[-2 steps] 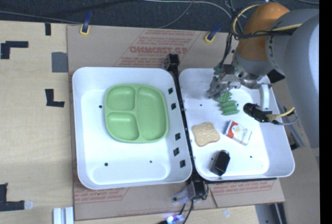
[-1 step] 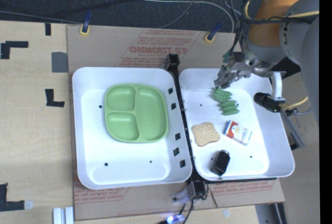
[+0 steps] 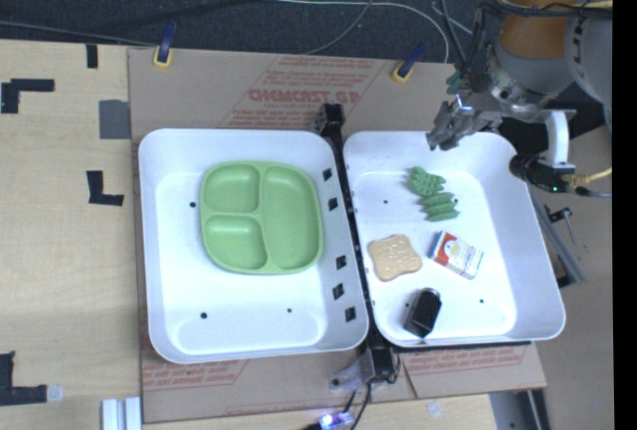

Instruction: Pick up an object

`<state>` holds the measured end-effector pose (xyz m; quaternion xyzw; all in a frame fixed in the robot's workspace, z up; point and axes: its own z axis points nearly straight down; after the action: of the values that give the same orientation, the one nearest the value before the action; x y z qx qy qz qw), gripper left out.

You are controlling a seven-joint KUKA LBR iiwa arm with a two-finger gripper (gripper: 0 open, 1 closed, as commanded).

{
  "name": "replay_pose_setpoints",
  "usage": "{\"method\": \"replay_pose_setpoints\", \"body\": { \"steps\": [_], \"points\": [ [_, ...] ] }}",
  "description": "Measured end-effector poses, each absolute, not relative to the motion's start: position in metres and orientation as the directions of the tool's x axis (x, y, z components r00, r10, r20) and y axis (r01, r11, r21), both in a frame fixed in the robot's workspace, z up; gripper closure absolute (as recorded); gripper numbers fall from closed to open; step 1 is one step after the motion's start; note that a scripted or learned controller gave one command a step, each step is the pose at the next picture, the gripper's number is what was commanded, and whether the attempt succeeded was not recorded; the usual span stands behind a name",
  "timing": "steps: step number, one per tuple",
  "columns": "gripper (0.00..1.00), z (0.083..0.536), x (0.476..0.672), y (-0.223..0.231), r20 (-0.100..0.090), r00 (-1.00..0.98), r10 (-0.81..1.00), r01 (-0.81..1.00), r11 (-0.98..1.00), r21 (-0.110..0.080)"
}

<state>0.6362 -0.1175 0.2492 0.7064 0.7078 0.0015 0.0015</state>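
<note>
The right bin (image 3: pixel 518 249) holds a green leafy toy vegetable (image 3: pixel 431 192), a slice of toast (image 3: pixel 394 257), a small red, white and blue carton (image 3: pixel 456 255) and a black object (image 3: pixel 423 311). My gripper (image 3: pixel 445 136) hangs over the bin's far rim, up and to the right of the green vegetable, apart from every object. Nothing shows between its fingers.
The left bin (image 3: pixel 169 249) carries a green divided plate (image 3: pixel 262 217). A black clip (image 3: pixel 330 116) sits at the far end of the seam between the bins. Cables run across the dark backdrop behind the bench. The arm's body fills the upper right corner.
</note>
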Motion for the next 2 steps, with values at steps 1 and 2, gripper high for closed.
{"method": "replay_pose_setpoints", "body": {
  "steps": [1,2],
  "points": [
    [1.0,0.271,0.637,-0.117,0.001,-0.002,1.0,1.0,0.002,0.0],
    [1.0,0.253,0.637,-0.066,-0.001,-0.004,1.0,1.0,0.004,-0.002]
  ]
}}
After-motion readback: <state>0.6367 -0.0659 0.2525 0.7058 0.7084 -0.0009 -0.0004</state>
